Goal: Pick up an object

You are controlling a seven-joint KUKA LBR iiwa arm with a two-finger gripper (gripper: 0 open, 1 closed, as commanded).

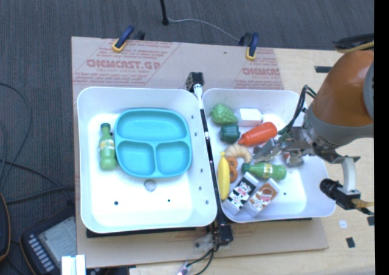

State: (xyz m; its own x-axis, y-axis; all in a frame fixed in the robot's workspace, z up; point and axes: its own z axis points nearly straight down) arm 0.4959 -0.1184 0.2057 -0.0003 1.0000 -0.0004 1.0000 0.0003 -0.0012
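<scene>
The worktop (121, 61) carries two white bins side by side. The left bin (91, 207) holds a blue divided tray (153, 143), with a green bottle (107, 146) lying just beside it at 9 o'clock.

The right bin (316, 204) holds the clutter — a green leafy vegetable (222, 114) at its 11 o'clock corner, a white block (250, 115) near it, an orange carrot (258, 133), a yellow banana (223, 177) along the 9 o'clock wall, and two small cartons (254, 193) at 6 o'clock. A green cucumber-like piece (267, 171) lies near the bin's middle.

The arm enters from 3 o'clock — its hand (275, 149) sits low between carrot and green piece. Cannot tell whether the hand is spread or closed, nor whether it grips anything.
</scene>
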